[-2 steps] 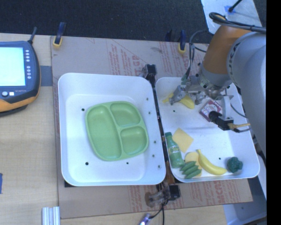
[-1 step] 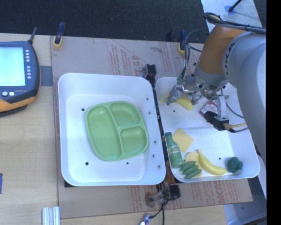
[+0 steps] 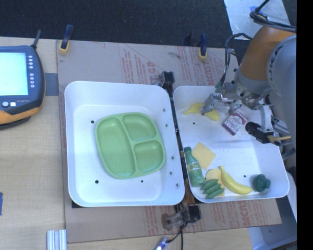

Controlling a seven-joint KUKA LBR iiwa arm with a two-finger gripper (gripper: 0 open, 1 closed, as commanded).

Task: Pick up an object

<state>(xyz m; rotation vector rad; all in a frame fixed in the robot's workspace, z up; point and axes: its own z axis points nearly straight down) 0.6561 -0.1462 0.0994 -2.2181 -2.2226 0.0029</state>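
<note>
**Pincer low in the right bin, nothing gripped**

The pincer [image 3: 217, 102] hangs low in the upper part of the right bin [image 3: 275, 158], its fingers parted a little with no item seen between them. A yellow wedge [image 3: 194, 109] lies touching its left fingertip, and a small red-and-white packet [image 3: 233, 123] sits just below and to the right. That nearness suggests one of these two is the intended pick.

Lower in the bin, a yellow square [image 3: 203, 154], a green bottle [image 3: 193, 166], green pea pods [image 3: 213, 188], a banana [image 3: 233, 183] and a dark green broccoli piece [image 3: 260, 183] lie crowded along the bottom edge.

The left bin [image 3: 78, 139] holds a green divided plate [image 3: 130, 145].
</note>
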